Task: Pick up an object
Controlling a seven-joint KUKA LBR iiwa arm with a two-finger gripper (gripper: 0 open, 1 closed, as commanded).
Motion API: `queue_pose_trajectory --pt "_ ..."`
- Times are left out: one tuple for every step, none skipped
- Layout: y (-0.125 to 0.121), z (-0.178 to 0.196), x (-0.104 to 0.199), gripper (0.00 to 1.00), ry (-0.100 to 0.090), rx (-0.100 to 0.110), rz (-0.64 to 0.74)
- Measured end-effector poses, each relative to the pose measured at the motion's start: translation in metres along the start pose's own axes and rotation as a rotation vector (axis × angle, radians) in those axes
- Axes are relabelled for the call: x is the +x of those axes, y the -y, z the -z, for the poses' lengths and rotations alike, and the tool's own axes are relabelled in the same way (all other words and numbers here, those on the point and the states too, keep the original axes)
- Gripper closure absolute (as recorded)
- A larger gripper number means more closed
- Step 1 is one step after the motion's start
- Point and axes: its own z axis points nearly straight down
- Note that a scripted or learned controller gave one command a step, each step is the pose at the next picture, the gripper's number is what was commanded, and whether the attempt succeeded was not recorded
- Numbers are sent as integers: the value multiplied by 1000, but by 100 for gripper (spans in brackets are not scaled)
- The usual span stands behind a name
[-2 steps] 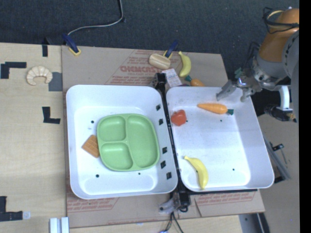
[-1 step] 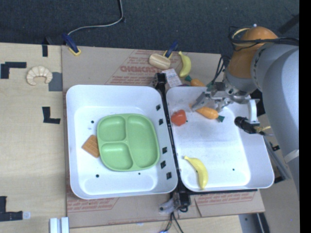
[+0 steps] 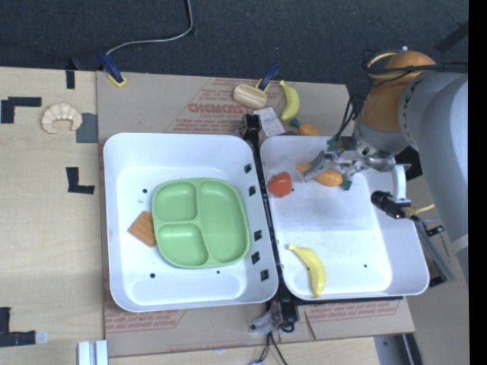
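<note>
The gripper [image 3: 332, 169] is hanging low in the far part of the right bin [image 3: 358, 268], and its fingers [image 3: 346, 179] are sitting to either side of a small orange object [image 3: 329, 178], narrowly set; whether they are actually pinching it I cannot tell from here. The orange object is lying on the bin floor near the far wall, partly under the grey metal of the gripper.

Just to the left of it, a red tomato-like piece [image 3: 280, 184] is resting close to the divide between the two bins, near but apart from the fingers. Toward the near side of the same bin a yellow banana [image 3: 310, 267] is lying curved, well apart from the gripper with bare white floor between.

The arm [image 3: 426, 112] is reaching in from the right, its orange band [image 3: 380, 101] showing above the wrist.

The left bin [image 3: 129, 166] is carrying a green divided plate [image 3: 202, 222], with a tan cracker-like piece [image 3: 143, 229] tucked against the plate's left edge.

Beyond the bins, on the cardboard sheet [image 3: 190, 105], a second banana [image 3: 289, 101], a bread roll [image 3: 249, 95] and a small printed packet [image 3: 268, 120] are clustered near the far rim. A croissant [image 3: 62, 117] is lying alone on the bench [image 3: 38, 219] at far left.
</note>
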Motion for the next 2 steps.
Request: queue_pose_trajectory --pt "3 7 0 100 -2 15 3" --pt "5 58 48 100 -4 10 2"
